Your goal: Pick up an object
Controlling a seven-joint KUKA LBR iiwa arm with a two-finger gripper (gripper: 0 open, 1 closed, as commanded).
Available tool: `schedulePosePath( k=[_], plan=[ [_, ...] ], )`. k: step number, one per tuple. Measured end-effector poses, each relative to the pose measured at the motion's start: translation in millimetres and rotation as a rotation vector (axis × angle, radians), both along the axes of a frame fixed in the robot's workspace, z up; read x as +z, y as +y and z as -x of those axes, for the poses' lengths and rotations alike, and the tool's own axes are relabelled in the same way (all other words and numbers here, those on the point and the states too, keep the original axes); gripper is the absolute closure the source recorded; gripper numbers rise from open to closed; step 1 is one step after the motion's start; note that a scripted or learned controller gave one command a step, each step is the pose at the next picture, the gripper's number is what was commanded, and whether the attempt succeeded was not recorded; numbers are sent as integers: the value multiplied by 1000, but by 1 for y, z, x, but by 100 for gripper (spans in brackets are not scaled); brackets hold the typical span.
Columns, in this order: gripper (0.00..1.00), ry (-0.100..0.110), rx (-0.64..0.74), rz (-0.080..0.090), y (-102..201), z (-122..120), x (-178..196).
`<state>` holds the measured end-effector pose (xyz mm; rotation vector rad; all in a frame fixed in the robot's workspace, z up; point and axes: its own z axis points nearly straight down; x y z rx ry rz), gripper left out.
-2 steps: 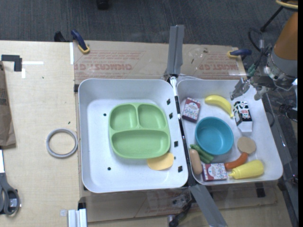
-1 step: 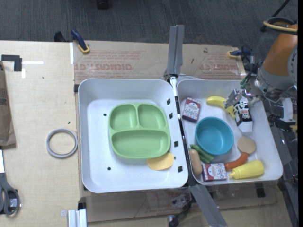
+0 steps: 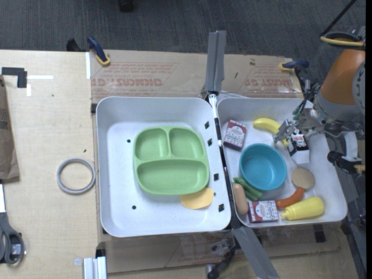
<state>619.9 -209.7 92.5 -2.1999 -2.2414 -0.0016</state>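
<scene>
Right bin [image 3: 343, 211], contents, listed from my pincer outward. My pincer [image 3: 289, 133] hangs over the upper right part of this bin, metal fingers pointing left and down; whether they are parted or closed, I cannot tell, and I see nothing between them.

- Banana [image 3: 266, 124]: yellow, curved, smooth; just left of my fingertips, near the bin's far wall.
- Small box [image 3: 235, 135]: dark red card with a pale label, flat-sided; left of the banana, close to the divider.
- Bowl [image 3: 263, 167]: blue, round, glossy plastic, hollow facing up; middle of the bin, below my pincer.
- Tan disc [image 3: 303, 178]: flat, round, matt; just right of the bowl.
- Carrot [image 3: 290, 199]: orange, tapered; below the disc.
- Yellow bottle [image 3: 303, 208]: squeeze shape, lying on its side along the near wall, touching the carrot.
- Red carton [image 3: 263, 211]: flat, printed; left of the bottle.
- Green pods [image 3: 248, 189]: long, slim; tucked under the bowl's lower left rim.
- Sausage [image 3: 239, 199]: tan, rounded ends; beside the pods, against the divider.

Open floor in this bin lies mostly at the right wall, beneath my wrist.

Left bin [image 3: 110, 156]: green divided plate [image 3: 171, 159], three compartments, rounded corners, centred; yellow wedge [image 3: 197, 199] touching its near edge. Wide bare white floor all round the plate.

Bench, left: grey ring [image 3: 76, 175].
</scene>
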Motion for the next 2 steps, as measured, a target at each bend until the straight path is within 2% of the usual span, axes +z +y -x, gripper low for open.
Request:
schedulePosePath(
  k=[1, 2],
  plan=[
    [100, -1, 0, 3, -2, 0, 10],
    [100, 2, -172, 2, 79, 12, 94]
  ],
)
